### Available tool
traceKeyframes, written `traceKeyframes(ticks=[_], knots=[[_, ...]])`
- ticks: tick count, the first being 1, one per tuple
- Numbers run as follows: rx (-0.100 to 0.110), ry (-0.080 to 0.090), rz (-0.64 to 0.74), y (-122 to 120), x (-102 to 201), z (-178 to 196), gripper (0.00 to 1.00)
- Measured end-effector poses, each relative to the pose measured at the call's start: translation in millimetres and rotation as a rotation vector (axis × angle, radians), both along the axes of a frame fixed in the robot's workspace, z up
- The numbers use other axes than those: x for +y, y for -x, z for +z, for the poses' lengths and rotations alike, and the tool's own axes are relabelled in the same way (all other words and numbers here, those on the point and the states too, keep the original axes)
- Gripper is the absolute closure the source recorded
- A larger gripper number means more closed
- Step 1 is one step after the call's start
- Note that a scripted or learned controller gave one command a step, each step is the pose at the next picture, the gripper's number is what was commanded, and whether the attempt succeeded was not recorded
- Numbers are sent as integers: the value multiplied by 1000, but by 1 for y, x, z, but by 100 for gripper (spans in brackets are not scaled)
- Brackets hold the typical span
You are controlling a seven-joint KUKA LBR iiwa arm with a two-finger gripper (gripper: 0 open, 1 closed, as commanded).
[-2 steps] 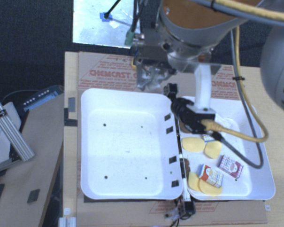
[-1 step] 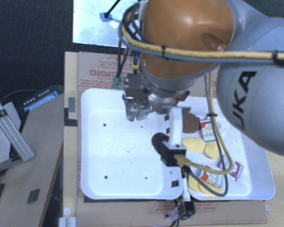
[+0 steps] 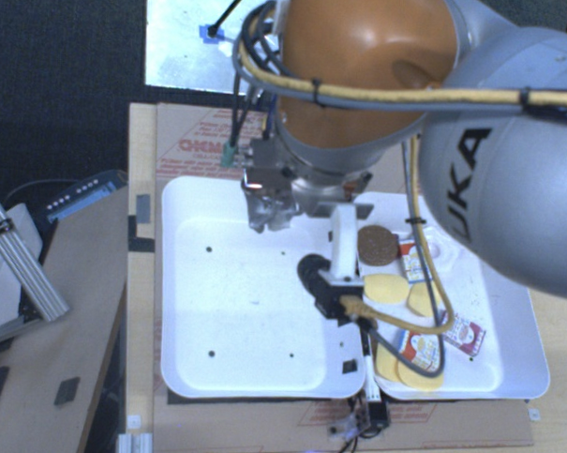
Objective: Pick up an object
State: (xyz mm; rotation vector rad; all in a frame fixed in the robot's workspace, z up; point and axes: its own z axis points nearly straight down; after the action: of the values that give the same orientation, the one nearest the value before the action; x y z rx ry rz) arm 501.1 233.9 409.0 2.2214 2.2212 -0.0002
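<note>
We see the gripper (image 3: 268, 214) hanging over the far edge of the left bin (image 3: 221, 359), nothing visibly between its fingers, though the wrist hides whether they are apart or together, so we cannot tell. The brown cookie (image 3: 377, 245) and yellow slices (image 3: 387, 289) lie in the right bin (image 3: 517, 367). Picking seems not yet done.

I'm working in a robotics lab: my grey-and-orange industrial arm (image 3: 384, 75) hangs over two white bins (image 3: 211, 377) on a cardboard-lined bench (image 3: 140, 290), with loose cables (image 3: 420, 321) and aluminium framing (image 3: 19, 266) alongside.
</note>
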Motion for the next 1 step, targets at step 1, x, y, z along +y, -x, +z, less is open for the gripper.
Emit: traceKeyframes(ticks=[1], knots=[[-3,-1,-1,-33,0,3,100]])
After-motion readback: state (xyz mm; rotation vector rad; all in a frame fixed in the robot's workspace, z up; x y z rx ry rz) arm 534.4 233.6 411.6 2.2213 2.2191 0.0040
